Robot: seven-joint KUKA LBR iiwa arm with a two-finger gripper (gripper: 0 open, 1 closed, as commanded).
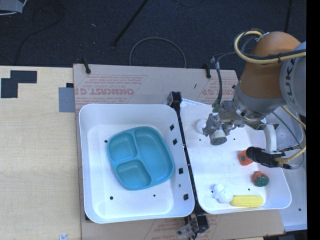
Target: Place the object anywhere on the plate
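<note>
the blue plastic plate with three parts (140, 157) sits bare in the left white bin (95, 119). the gripper (216, 130) hangs low in the right white bin (200, 194), maybe by a small white thing (201, 125); its grip cannot be told. nothing is placed yet.

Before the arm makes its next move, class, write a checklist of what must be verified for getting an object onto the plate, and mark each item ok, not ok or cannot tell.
1. Plate lies flat in the left bin, compartments bare: ok.
2. Objects to pick sit in the right bin: corn, white piece, green and red piece, orange piece: ok.
3. Pincer hovers over the right bin's upper left: ok.
4. Object between the pincer's fingers: cannot tell.
5. An object already on the plate: not ok.
6. Divider between the bins lies on the path to the plate: cannot tell whether clearance suffices.
</note>
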